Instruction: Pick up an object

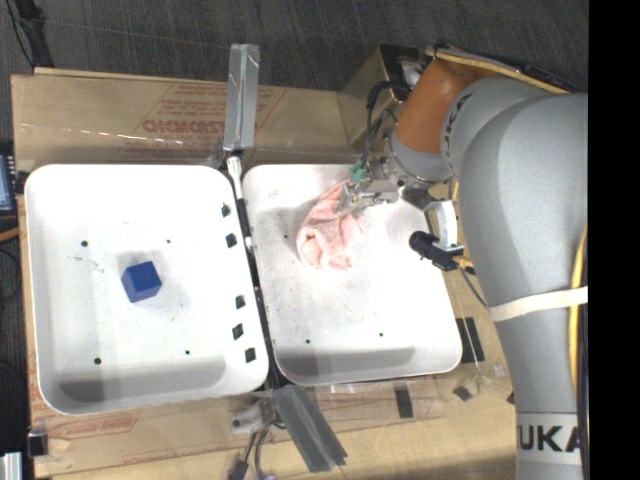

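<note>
Grey arm (530,228) of mine fills the right of the frame, gripper (362,190) down at the upper edge of the crumpled pink cloth (330,230) in the right white bin (400,343). Can't tell if I've got it pinched. I'd bite deep into the folds, then lift slow.

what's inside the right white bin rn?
The right white bin holds a crumpled pink cloth near its upper edge, with the gripper at the cloth's top corner. Whatever lies under the cloth is covered. The blue cube is in the left bin.
</note>
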`<state>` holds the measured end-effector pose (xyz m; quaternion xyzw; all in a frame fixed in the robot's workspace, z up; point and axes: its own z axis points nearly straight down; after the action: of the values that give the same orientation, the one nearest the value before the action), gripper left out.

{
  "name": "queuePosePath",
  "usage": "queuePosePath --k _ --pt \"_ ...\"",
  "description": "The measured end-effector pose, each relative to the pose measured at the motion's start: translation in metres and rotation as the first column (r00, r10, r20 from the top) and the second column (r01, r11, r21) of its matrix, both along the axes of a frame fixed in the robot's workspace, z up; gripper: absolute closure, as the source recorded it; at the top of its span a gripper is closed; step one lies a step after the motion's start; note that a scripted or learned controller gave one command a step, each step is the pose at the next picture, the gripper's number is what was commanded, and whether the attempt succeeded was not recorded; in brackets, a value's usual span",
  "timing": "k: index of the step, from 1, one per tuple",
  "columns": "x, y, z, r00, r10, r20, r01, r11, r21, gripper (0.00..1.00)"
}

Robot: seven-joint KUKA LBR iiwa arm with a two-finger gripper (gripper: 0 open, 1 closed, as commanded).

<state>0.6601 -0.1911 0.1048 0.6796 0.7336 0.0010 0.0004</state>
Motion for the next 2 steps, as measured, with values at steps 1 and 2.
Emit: queuePosePath --k 1,2 --pt "0.0 0.001 0.0 1.0 0.001 0.0 -0.001 1.0 0.0 0.0" --pt "-0.002 0.026 -0.011 0.976 0.218 -0.001 -0.218 0.976 -0.001 0.0"
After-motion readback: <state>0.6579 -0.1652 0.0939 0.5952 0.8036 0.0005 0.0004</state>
